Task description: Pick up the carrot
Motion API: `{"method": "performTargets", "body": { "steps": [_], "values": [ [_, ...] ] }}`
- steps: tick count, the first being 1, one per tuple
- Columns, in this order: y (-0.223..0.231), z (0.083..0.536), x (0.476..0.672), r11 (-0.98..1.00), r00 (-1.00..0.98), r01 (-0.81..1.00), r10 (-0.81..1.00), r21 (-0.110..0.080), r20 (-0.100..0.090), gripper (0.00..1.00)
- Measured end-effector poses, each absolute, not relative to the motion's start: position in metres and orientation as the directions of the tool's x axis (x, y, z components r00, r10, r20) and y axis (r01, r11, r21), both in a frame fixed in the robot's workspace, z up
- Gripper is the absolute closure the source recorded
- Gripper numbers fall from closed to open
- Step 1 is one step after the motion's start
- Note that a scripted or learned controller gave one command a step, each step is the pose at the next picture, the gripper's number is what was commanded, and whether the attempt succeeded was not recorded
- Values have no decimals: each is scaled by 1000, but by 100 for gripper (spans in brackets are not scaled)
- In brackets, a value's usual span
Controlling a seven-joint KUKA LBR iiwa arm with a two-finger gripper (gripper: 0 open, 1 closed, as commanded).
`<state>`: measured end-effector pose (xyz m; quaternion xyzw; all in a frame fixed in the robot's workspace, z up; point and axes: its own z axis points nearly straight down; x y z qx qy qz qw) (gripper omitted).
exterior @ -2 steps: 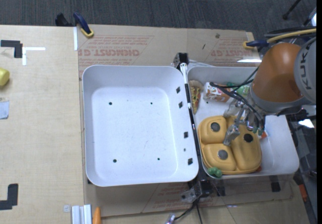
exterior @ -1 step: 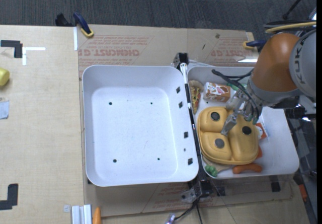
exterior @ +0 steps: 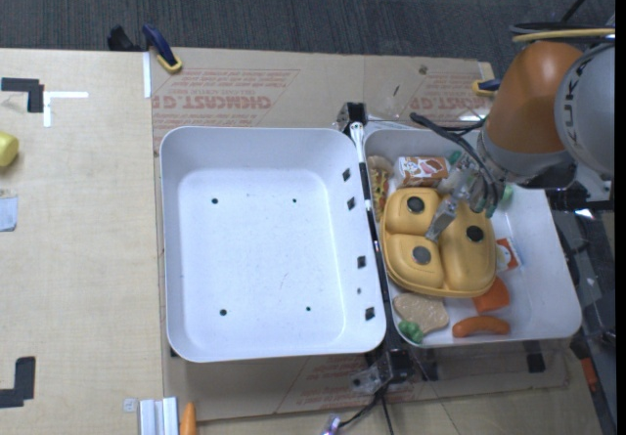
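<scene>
The carrot (exterior: 480,326) is a small orange stick that lies flat near the front edge of the right bin (exterior: 548,257). My gripper (exterior: 452,210) hangs over the middle of that bin, above the top of a big yellow block of cheese (exterior: 437,242) with dark holes. It is well behind the carrot and apart from it. The grey arm with its orange band (exterior: 533,96) comes in from the right and hides the bin's far right corner.
Around the cheese lie a second orange piece (exterior: 495,295), a tan cookie (exterior: 422,311) with a green bit (exterior: 409,331) beside it, and a red-and-white packet (exterior: 423,169). The left bin (exterior: 259,242) stands alongside. A yellow object (exterior: 6,150) sits on the bench's far left.
</scene>
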<state>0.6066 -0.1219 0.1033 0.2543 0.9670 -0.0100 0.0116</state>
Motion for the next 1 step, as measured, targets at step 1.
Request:
{"method": "performTargets", "body": {
  "steps": [1],
  "values": [
    [-125, 113, 606, 872, -872, 490, 489, -19, -30, 100]
  ]
}}
